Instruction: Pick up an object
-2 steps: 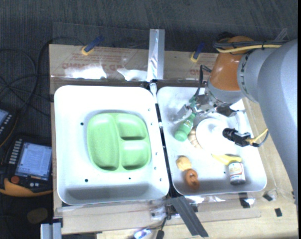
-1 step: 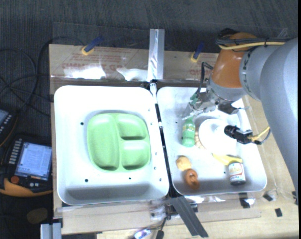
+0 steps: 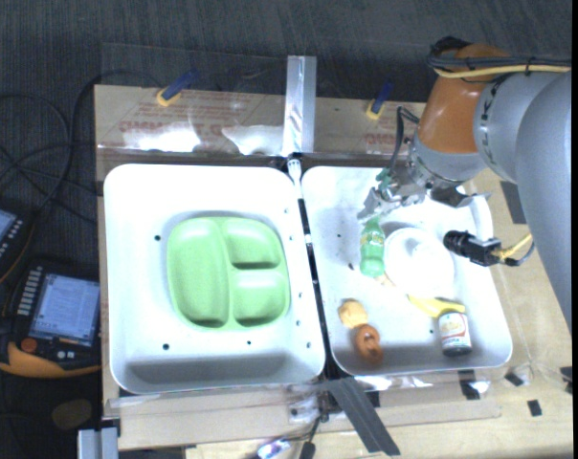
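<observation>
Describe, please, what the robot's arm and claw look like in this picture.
The arm is bulky, rounded and grey, with an orange band above the wrist. Thin cables run across the orange section. The claw is small, metallic and silver-grey, with dark fittings beside it.

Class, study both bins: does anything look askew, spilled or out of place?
Nothing is spilled or damaged. The green bottle lies on its side in the right bin, while the small can stands upright. The green divided tray sits slightly skewed in the left bin.
</observation>
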{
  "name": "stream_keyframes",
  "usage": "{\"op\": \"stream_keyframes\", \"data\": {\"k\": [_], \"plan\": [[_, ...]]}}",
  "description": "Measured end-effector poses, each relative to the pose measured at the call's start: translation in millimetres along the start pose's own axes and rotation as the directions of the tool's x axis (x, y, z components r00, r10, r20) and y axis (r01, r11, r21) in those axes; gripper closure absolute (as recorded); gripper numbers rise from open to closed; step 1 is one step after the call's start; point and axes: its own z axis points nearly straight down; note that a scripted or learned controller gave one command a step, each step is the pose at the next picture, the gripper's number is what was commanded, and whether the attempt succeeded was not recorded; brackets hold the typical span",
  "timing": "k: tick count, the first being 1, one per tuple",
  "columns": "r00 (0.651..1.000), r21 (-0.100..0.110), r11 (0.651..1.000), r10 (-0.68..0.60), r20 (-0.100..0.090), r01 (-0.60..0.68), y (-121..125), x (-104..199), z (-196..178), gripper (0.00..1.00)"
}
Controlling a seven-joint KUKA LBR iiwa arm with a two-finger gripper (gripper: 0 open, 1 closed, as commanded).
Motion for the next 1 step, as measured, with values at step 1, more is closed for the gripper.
{"op": "stream_keyframes", "data": {"k": [1], "plan": [[0.995, 0.000, 0.995, 0.103, 0.003, -0.103, 35.0, 22.2, -57.7, 1.00]]}}
